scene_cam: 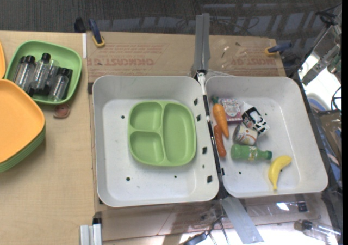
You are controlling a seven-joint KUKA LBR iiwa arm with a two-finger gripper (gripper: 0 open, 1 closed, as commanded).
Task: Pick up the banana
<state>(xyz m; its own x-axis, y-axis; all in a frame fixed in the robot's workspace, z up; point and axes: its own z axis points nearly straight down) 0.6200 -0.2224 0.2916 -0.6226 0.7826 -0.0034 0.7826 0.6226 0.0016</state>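
Banana [278, 170] lying in the right bin [304, 129], toward its near right corner.
Just to its left lies a green bottle [249, 154]; beyond that, a small cup [244, 135], two carrots [219, 129] and a packet [231, 108]. The left bin [109, 129] holds a green divided plate [162, 133].

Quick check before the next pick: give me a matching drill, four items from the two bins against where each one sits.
Items:
1. banana
2. green bottle
3. carrot
4. green divided plate

Places:
A. middle of the left bin
B. right bin, up against the wall shared with the left bin
C. near the right bin's front right corner
D. lying on its side in the right bin, just left of the banana

Pairs: 1-C, 2-D, 3-B, 4-A
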